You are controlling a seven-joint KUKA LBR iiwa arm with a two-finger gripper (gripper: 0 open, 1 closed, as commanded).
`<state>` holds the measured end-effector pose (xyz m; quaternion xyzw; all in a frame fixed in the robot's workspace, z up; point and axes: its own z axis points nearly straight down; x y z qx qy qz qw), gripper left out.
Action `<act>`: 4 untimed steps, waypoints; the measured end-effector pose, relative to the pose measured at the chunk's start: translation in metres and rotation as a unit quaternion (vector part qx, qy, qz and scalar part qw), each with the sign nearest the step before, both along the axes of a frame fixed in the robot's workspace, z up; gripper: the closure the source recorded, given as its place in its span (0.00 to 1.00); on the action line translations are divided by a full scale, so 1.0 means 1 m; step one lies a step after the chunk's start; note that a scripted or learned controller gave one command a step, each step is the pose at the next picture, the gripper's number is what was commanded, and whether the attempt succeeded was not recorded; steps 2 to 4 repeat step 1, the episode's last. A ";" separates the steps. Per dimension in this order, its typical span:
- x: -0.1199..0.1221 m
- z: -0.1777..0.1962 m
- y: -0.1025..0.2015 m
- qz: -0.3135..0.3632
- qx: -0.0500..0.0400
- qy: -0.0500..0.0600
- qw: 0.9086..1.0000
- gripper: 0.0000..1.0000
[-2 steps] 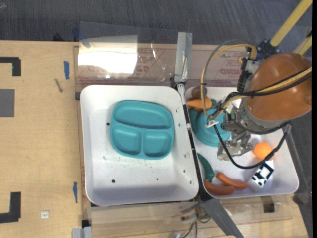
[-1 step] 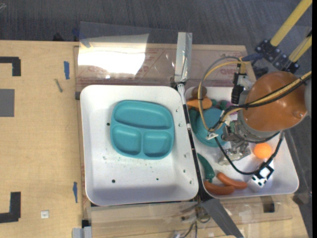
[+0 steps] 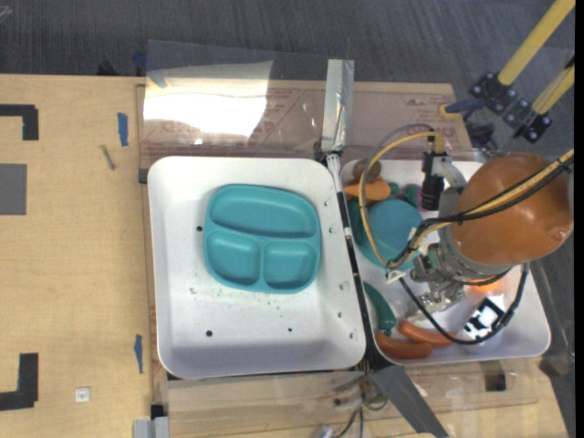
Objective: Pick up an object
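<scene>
A teal divided plate (image 3: 263, 237) lies in the left white bin (image 3: 173, 272). In the right bin (image 3: 529, 336) lie several small things: a teal bowl-like piece (image 3: 394, 224), an orange carrot-shaped item (image 3: 412, 333) near the front wall, and a green piece (image 3: 383, 313) by the left wall. The arm, with its orange band (image 3: 511, 210), hangs low over the right bin. My gripper (image 3: 440, 292) points down into that bin just above the orange item; cables and the wrist cover its fingers.
A clear plastic sheet (image 3: 210, 108) and a taped divider (image 3: 336, 108) stand behind the bins. Yellow struts (image 3: 538, 35) cross the upper right corner. Bare wooden bench (image 3: 64, 263) extends to the left of the bins.
</scene>
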<state>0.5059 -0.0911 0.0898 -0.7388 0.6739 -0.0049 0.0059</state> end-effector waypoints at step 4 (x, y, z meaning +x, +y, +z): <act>-0.024 0.096 0.007 0.160 -0.002 0.003 0.987 1.00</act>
